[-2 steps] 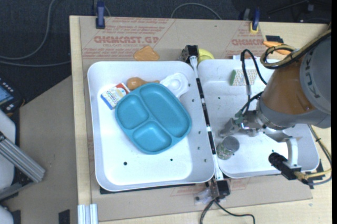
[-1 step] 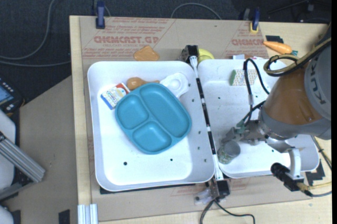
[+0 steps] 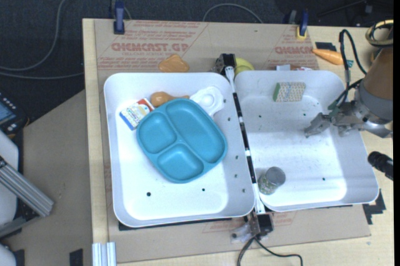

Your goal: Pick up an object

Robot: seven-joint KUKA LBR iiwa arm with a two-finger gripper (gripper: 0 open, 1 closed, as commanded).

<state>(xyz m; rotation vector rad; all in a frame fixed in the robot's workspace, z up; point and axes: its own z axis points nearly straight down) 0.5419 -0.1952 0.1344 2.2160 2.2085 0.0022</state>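
My gripper (image 3: 320, 123) hovers over the right part of the right bin (image 3: 350, 193), open, with nothing between its fingers. A small green-and-white patterned block (image 3: 289, 92) lies at the back of this bin, up and to the left of the gripper. A grey crumpled cup-like object (image 3: 271, 180) rests near the bin's front left corner. In the left bin (image 3: 125, 196), a blue divided plate (image 3: 181, 138) lies in the middle. A small white-and-blue carton (image 3: 135, 113), a brown rounded item (image 3: 160, 98) and a white round piece (image 3: 208, 98) sit just behind it.
On the bench behind the bins lie an orange lump (image 3: 174, 63), a yellow-green object (image 3: 243, 65) beside a black part (image 3: 225, 62), and an orange carrot-like piece (image 3: 328, 56). Blue clamps (image 3: 118, 16) and cables run along the back edge.
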